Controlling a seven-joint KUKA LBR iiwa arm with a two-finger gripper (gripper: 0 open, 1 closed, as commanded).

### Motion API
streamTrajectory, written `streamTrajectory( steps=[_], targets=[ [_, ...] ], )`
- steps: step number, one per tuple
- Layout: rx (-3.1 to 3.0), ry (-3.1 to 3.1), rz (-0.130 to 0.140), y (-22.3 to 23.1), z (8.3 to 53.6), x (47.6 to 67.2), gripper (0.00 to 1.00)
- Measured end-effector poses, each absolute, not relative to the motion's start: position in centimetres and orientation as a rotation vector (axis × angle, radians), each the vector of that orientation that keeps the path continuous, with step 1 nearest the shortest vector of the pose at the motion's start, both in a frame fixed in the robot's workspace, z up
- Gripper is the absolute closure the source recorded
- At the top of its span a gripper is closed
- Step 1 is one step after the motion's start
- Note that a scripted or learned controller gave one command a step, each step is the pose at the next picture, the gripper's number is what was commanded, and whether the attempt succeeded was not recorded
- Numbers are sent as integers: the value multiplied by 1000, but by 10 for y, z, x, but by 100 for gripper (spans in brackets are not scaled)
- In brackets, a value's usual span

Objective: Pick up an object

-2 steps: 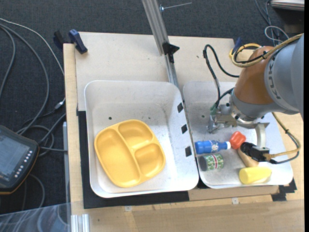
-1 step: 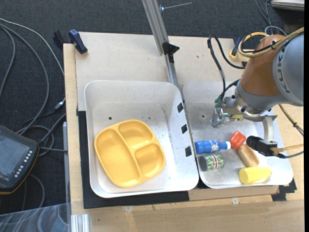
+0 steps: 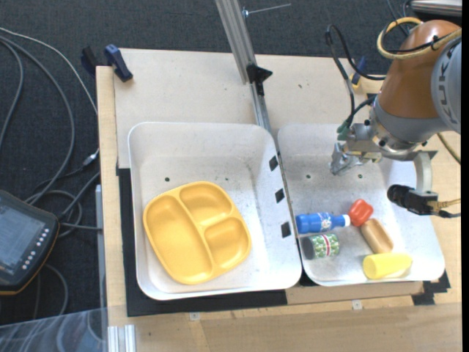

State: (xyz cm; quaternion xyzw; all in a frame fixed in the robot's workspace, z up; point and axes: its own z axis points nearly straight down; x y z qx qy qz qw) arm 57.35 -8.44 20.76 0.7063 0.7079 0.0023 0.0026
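Note:
My gripper point(image 3: 340, 163) hangs over the upper middle of the right bin point(image 3: 315, 141), above bare bin floor, with nothing seen between its fingers. Below it, near the bin's front, lie a blue and white bottle point(image 3: 322, 221), a small green can point(image 3: 322, 246), a red-orange piece point(image 3: 360, 212), a brown cylinder point(image 3: 376, 235) and a yellow block point(image 3: 387, 265). All of them sit well in front of the gripper, apart from it.
The left bin point(image 3: 183, 145) holds a yellow divided plate point(image 3: 196, 230). A metal post point(image 3: 236, 28) slants up from between the bins. Cables run around the arm at the upper right, and a tablet point(image 3: 22, 240) lies off the bench at the left.

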Motion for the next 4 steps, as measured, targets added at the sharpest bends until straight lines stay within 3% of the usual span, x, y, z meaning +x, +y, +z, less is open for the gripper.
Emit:
streamTrajectory(
  steps=[1,4],
  targets=[
    [2217,2221,5,-84,235,575,100],
    [2216,2234,1,70,234,548,100]
  ],
)
